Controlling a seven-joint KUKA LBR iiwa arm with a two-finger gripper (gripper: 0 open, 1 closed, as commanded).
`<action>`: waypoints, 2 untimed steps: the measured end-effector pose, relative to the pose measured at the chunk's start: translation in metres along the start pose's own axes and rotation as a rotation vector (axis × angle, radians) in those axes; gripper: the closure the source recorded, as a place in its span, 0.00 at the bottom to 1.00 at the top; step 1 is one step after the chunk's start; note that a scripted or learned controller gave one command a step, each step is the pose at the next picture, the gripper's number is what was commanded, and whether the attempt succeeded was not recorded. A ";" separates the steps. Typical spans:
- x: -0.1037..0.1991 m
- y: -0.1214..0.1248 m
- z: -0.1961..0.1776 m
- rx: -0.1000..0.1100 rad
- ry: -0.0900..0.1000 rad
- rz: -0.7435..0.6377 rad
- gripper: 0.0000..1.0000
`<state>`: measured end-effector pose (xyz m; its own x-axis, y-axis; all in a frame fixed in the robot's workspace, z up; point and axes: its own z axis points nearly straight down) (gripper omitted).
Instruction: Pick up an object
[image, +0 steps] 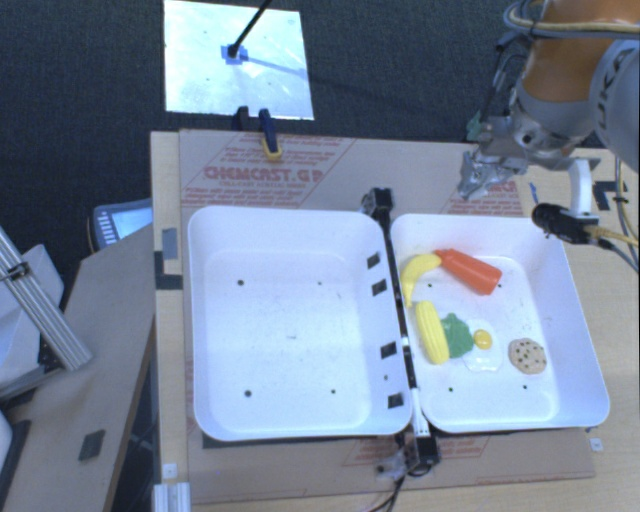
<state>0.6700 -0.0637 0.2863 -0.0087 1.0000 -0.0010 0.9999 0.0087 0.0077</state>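
While the table (330, 150) spreads across most of the view, two white bins sit on it side by side, the left bin (290, 320) at about nine o'clock from centre and the right bin (570, 330) at about three o'clock. A grey arm (575, 70) with an orange band comes in at two o'clock, and its jaws (484, 180) hang above the brown table top just past the far rim of the right bin, at about eleven o'clock from that bin's middle. Nothing lies between the jaws; how far apart they stand cannot be told from this angle.

Every small thing lies in the right bin, all of it toward six o'clock from the jaws and apart from them. An orange carrot (470, 269) lies nearest, at a slant, with a yellow banana (417, 272) just beside it at nine o'clock, its tip close to the carrot's end. Further toward six o'clock an ear of corn (431, 332) lies lengthwise, touching a green leafy piece (460, 335) at its three o'clock side. A fried egg (482, 341) sits just beside the green piece, and a round cookie (527, 355) rests at four o'clock in the bin, well apart from the jaws.
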 end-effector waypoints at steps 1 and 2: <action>0.069 -0.004 -0.073 -0.003 0.004 -0.003 1.00; 0.117 -0.033 -0.117 0.001 0.004 -0.002 1.00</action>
<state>0.6352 0.0530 0.4030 -0.0104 0.9999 0.0031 0.9999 0.0104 0.0070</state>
